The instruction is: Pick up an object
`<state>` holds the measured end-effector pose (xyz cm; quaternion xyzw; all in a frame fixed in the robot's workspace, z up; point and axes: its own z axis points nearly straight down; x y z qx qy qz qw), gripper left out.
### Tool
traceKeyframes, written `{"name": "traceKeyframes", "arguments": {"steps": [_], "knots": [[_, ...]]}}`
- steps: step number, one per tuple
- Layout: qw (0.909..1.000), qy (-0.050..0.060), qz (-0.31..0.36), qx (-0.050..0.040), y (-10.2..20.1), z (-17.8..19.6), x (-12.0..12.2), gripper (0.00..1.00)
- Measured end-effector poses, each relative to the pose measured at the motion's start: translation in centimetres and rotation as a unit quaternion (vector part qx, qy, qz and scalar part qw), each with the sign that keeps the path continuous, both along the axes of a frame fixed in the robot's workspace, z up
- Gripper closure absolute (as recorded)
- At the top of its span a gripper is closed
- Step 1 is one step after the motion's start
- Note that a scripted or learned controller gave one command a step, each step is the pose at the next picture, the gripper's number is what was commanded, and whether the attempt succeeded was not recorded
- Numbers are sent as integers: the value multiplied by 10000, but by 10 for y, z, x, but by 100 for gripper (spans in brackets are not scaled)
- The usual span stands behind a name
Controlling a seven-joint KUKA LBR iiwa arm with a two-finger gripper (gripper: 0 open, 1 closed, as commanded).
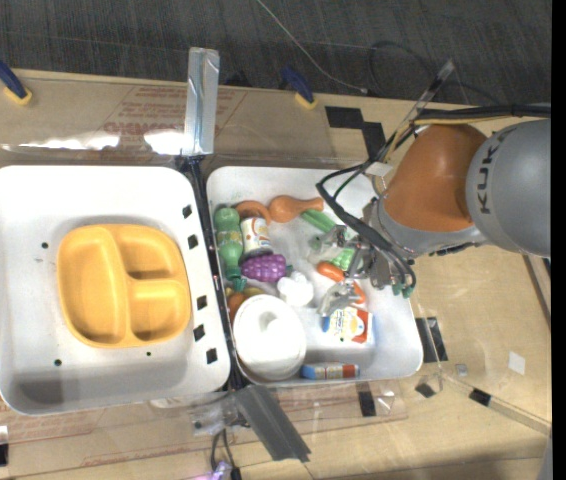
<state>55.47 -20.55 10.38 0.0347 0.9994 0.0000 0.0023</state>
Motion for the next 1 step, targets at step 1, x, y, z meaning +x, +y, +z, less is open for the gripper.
{"name": "traceKeyframes", "arguments": {"steps": [1], "knots": [[9995,-14,305,-13,2,-10,9,0]]}}
